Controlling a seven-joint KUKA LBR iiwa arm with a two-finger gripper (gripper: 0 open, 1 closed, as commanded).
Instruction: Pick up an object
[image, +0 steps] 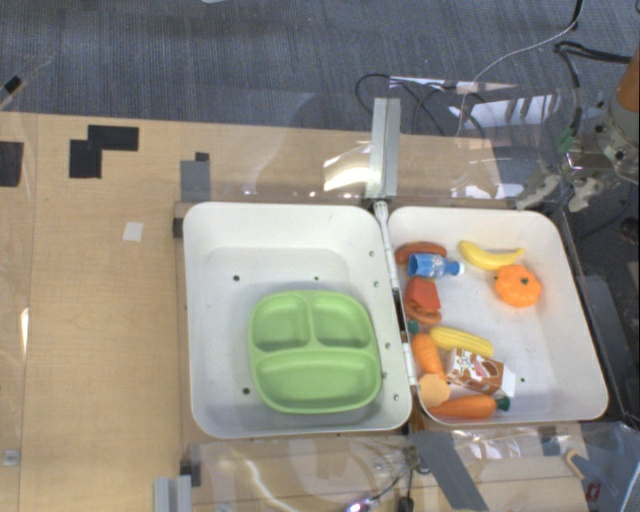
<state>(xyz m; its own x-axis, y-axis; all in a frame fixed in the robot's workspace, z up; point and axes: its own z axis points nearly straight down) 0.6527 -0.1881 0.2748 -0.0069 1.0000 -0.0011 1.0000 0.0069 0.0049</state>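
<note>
Sitting alone in the right bin, the orange looks light, rigid, smooth; grip across its middle. Tool state: cannot tell.

A green divided plate lies in the left white bin on the wooden bench.

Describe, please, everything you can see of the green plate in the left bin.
The green plate is a light green, plastic-looking tray with rounded corners and three compartments: two smaller ones along the far side and one long one nearer the camera. It lies flat and right way up on the floor of the left bin, toward its near right part. Nothing lies in it.
</note>
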